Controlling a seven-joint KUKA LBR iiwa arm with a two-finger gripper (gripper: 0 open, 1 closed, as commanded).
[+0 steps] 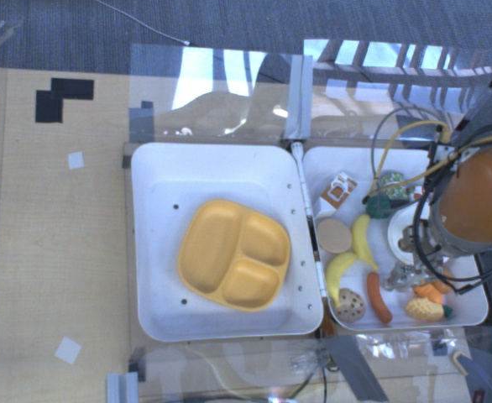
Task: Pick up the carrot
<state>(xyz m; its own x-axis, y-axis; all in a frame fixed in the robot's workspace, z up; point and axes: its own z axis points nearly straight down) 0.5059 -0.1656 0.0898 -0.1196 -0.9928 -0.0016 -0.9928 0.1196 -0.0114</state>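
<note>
The carrot (431, 292) is seen lying in the right bin's (478, 316) near corner, crowded among toy foods, and the pincer (405, 273) is lowered just beside it, presumably for the grasp, though its opening cannot be told.

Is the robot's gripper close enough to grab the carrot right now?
Probably yes. The gripper hangs low in the right bin, right beside the carrot. Nothing lies on top of the carrot, though the corn sits tight against it.
</note>
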